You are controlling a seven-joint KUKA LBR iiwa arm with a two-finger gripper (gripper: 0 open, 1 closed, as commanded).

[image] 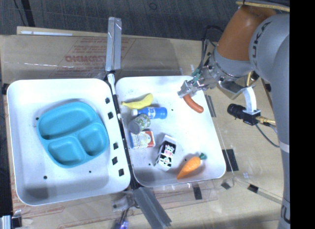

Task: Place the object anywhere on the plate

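A blue plate (74, 133) with three compartments lies in the left bin (24, 174). My gripper (188, 91) hovers over the far right part of the right bin (216, 149), well to the right of the plate. A red sausage (194, 104) sits just below and to the right of it, its upper end meeting the gripper's tip. Whether the sausage is held or resting on the bin floor is unclear.
The right bin also holds a banana (138, 101), a blue-capped bottle (151, 112), a small can (140, 123), a red and white carton (143, 139), a cow-print carton (166, 155) and a carrot (190, 166). A ridge separates the bins.
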